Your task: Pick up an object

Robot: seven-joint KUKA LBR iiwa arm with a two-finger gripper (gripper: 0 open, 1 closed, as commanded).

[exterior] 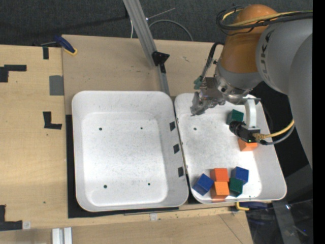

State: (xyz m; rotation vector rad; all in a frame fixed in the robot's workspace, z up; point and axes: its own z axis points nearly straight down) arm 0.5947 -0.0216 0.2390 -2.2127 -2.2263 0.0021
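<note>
Hand (199, 105): mine, over right bin's (203, 136) upper left corner; grip state, cannot tell. Nearest stock: green block (235, 116), alone by far wall. I should centre above it, descend straight, avoiding orange block (248, 146).

We see a tan wood bench (30, 151) w/ bits of black tape (49, 120) and a grey patch (56, 85) on its left side. A blue & yellow clip (66, 44) sits near the far edge. A grey metal pole (144, 32) slants down to the bins, w/ a thin wire loop (170, 27) just beside it.
</note>
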